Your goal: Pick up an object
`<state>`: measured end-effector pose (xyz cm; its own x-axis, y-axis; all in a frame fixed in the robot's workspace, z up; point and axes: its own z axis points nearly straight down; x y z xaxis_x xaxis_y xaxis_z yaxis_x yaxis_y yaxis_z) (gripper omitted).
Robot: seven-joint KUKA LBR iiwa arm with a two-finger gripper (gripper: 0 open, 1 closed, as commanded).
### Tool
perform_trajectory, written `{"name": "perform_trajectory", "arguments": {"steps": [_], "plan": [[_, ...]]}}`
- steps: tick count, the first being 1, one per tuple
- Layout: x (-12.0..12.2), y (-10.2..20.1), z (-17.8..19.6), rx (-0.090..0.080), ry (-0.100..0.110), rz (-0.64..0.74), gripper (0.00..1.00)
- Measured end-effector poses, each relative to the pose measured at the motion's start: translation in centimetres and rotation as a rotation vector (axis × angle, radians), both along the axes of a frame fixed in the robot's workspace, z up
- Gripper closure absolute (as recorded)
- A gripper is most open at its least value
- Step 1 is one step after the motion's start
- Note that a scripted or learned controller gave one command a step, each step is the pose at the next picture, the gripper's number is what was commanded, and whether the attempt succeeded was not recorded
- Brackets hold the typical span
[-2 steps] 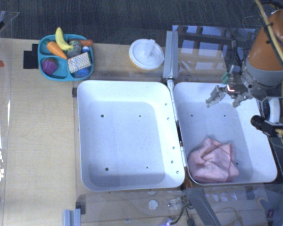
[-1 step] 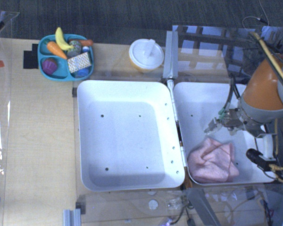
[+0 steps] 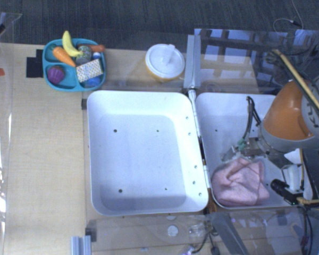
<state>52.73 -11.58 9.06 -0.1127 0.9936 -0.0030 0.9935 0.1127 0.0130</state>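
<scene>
Pink cloth just below gripper — right bin; jaw state unclear.

I see the wooden bench carrying two white bins; behind the left bin sit a blue toy-food tray and a lidded cup.

Robot lab: clear guard panels around bench.
</scene>
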Motion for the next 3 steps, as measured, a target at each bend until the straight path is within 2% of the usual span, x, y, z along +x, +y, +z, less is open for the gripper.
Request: {"name": "perform_trajectory", "arguments": {"steps": [1, 2, 3], "plan": [[1.3, 1.7, 0.0, -0.001, -0.002, -0.03, 0.0], [-3.5, -1.8, 0.0, -0.003, -0.004, 0.006, 0.0], [-0.7, 0.3, 6.4, 0.0, 0.009, 0.139, 0.0]]}}
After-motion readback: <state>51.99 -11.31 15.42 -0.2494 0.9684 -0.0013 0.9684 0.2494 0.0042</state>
